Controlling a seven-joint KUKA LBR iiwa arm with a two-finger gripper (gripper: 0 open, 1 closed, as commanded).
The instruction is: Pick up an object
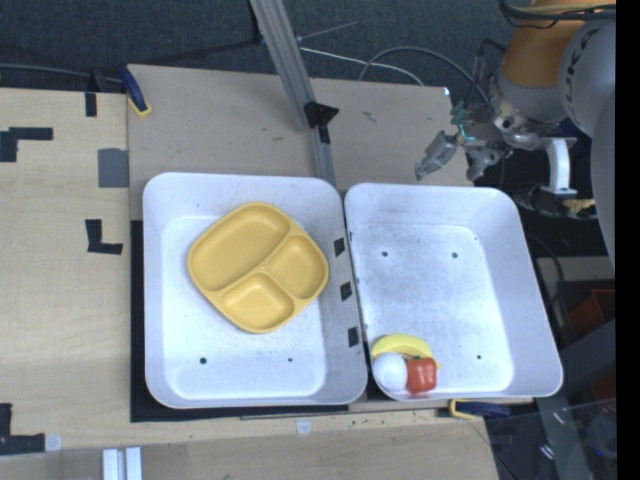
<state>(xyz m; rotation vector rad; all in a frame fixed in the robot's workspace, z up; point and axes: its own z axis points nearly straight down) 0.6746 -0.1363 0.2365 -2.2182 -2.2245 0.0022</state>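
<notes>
A yellow three-compartment plate (258, 266) lies in the left bin (165, 368). In the near left corner of the right bin (500, 298) sit a yellow curved piece (400, 345), a white ball (390, 373) and a small red item (422, 375), packed close together. My gripper (455, 158) hangs above the bench just beyond the far edge of the right bin, with its two fingers spread apart and nothing between them. It is far from the cluster of objects.
A grey metal post (290, 63) slants down to the gap between the bins at their far side. Cables (400, 63) run over the bench behind the right bin. Black tape marks (100, 233) dot the wood at left.
</notes>
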